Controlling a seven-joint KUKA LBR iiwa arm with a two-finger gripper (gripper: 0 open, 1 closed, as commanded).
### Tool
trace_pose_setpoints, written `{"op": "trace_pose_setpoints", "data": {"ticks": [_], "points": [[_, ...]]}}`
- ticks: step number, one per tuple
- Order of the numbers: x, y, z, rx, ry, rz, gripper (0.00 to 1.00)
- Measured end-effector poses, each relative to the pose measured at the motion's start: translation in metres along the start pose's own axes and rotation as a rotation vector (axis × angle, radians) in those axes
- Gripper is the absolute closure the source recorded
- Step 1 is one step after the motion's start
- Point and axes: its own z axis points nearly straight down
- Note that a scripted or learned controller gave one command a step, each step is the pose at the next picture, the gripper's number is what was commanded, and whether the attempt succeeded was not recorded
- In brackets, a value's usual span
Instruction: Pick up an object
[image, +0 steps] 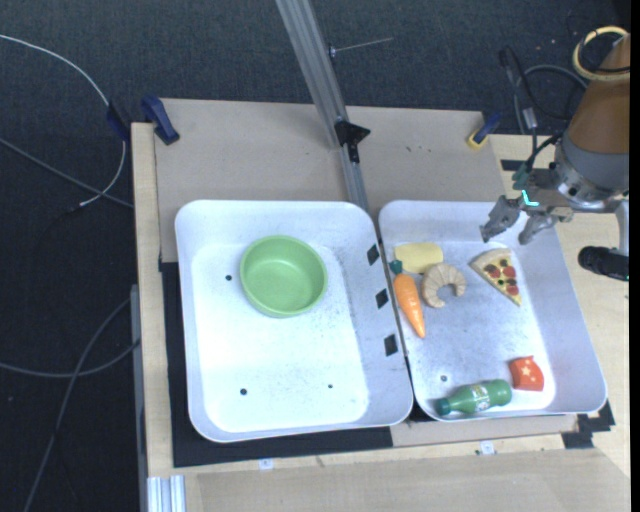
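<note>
grey end effector (519, 222), fingers spread and empty, hovers just above the triangular pizza-slice toy (499, 274): judged the approach step, next needing a descent onto it and a close.

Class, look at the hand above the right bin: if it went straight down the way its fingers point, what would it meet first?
Probably bare floor of the right bin, just above the pizza slice. The hand is open and holds nothing; depth is uncertain.

Plywood bench (260, 140), frame centre. Directly on it: left white bin (205, 400) and right white bin (575, 330) side by side, touching, over a black mat (172, 330). Blue clamps (160, 118) grip its upper corners.
</note>
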Motion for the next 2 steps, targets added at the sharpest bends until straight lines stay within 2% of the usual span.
{"op": "trace_pose_setpoints", "data": {"ticks": [1, 2], "points": [[0.000, 0.002, -0.004, -0.008, -0.001, -0.001, 0.00], [-0.004, 0.006, 0.057, -0.001, -0.001, 0.000, 0.00]]}}
